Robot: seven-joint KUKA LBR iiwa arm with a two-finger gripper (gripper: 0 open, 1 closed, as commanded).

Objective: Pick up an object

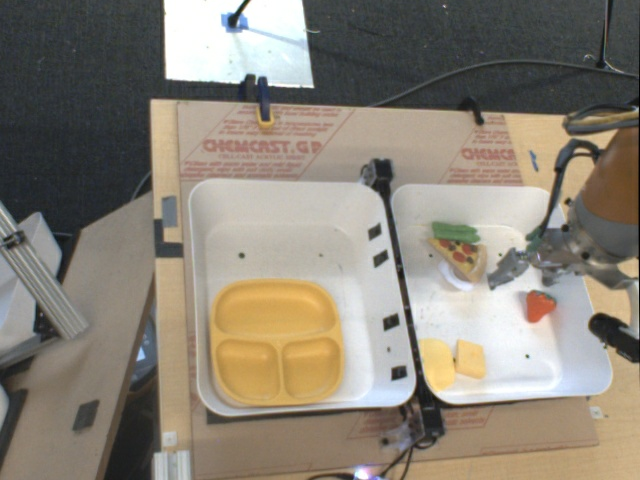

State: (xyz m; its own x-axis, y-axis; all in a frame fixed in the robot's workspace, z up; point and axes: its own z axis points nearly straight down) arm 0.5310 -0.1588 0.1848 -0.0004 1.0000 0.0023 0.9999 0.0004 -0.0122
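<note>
In the right bin (pixel 575 373) lie several toy foods. A pizza slice (pixel 464 258) rests at the upper left, with a green piece (pixel 455 232) just above it and a small white disc (pixel 459 280) under its lower edge. A red strawberry-like toy (pixel 540 306) sits at the right. A pale yellow round piece (pixel 435 362) and a yellow block (pixel 471 359) lie side by side near the front wall. My gripper (pixel 503 271) hangs low over the bin's middle, just right of the pizza slice and up-left of the red toy. Nothing is visibly held.
The left bin (pixel 260 208) holds a yellow three-compartment plate (pixel 278 343). A black divider strip (pixel 392 288) runs between the bins. The grey arm with its orange band (pixel 605 198) comes in over the right bin's right wall. Cables cross the board behind.
</note>
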